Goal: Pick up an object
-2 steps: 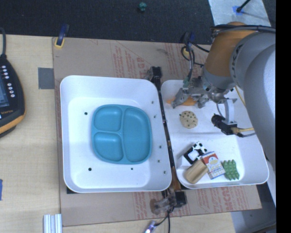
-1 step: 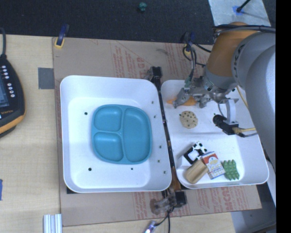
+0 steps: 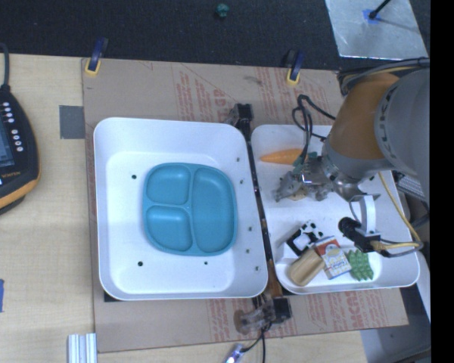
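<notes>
the task names no one object, so the candidates are the loose things in the right bin (image 3: 408,274). an orange carrot-shaped piece (image 3: 281,156) lies near the bin's far wall. along the near wall sit a tan wooden block (image 3: 306,268), a small red and white box (image 3: 334,261) and a green studded piece (image 3: 360,265), packed close together, with a small black and white item (image 3: 303,238) just behind them. they look scattered rather than arranged, most likely so a grasp can be tried anywhere in the bin.

the gripper (image 3: 301,184) hangs low over the bin's middle, between the carrot piece and the near cluster, reaching in from the right on the grey arm with its orange band (image 3: 359,123). i cannot tell whether the fingers are open or closed; the metal parts blur together, and nothing can be seen held between them. by that position, the carrot piece seems the nearest target, though this is only a guess.

the left bin (image 3: 106,203) holds a blue divided plate (image 3: 189,208) at its centre, well apart from the arm. both bins rest on a cardboard sheet (image 3: 174,89) clamped to the bench (image 3: 38,278), probably to keep them from sliding. a handheld control pendant (image 3: 4,150) lies at the bench's left edge.
</notes>
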`<state>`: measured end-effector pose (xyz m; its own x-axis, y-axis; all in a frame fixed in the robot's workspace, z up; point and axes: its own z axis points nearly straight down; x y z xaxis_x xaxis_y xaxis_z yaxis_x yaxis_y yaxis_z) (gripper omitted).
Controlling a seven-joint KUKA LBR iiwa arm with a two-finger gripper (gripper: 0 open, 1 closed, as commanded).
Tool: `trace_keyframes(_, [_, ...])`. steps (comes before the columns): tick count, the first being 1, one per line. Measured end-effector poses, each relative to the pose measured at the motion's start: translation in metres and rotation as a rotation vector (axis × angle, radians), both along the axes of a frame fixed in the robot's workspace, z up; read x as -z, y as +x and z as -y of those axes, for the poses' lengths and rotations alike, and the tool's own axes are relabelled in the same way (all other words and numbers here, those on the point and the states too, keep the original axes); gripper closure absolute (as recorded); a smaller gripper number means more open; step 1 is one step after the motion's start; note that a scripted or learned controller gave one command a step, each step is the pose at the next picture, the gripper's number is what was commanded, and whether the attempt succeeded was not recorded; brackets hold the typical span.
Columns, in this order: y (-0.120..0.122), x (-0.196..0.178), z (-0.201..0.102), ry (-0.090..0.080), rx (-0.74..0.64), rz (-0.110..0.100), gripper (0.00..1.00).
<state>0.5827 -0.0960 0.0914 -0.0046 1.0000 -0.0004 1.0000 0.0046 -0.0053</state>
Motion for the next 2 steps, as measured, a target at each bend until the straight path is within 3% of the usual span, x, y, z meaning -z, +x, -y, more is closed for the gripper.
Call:
trace_keyframes(1, [0.045, -0.001, 0.006, 0.001, 0.002, 0.003, 0.00])
trace_keyframes(2, [0.074, -0.001, -0.001, 0.001, 0.001, 0.003, 0.00])
